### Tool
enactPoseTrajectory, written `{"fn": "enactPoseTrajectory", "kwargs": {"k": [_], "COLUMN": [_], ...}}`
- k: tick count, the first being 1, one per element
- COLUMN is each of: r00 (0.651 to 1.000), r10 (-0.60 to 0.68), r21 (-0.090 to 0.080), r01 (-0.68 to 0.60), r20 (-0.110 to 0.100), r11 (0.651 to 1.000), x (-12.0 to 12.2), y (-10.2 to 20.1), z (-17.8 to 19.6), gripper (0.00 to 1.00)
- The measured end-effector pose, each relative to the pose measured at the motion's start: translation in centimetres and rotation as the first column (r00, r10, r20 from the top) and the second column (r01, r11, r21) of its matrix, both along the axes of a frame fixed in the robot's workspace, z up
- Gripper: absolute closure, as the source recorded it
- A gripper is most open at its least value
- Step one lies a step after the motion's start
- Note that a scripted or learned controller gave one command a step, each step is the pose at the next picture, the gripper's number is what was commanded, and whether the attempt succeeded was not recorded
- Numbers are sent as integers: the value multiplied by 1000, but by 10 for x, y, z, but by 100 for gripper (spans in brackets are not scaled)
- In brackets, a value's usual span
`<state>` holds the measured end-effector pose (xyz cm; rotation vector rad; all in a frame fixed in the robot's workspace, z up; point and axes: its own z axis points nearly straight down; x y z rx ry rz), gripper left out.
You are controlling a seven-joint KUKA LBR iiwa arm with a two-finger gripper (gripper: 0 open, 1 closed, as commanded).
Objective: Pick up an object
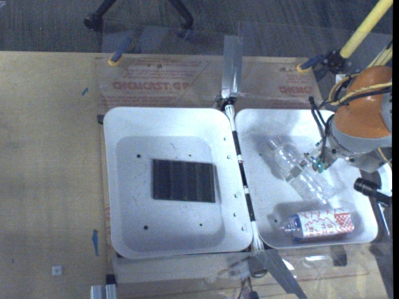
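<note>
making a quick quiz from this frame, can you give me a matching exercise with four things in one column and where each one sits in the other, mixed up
Things:
1. dark ridged panel
2. clear plastic bottle
3. red and white patterned can
4. gripper

Places:
A. near edge of the right bin, lying on its side
B. middle of the left bin, lying flat
C. over the right bin, down at the clear plastic bottle
D. middle of the right bin, lying at a slant

Pairs: 1-B, 2-D, 3-A, 4-C
</note>
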<state>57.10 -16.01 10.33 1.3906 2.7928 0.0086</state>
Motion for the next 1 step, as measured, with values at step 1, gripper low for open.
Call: {"fn": "enactPoseTrajectory", "kwargs": {"k": [1], "r00": [997], "r10": [71], "r21": [4], "r01": [-71], "r20": [-18], "r11": [997], "x": [29], "y": [104], "z": [82], "gripper": [100]}}
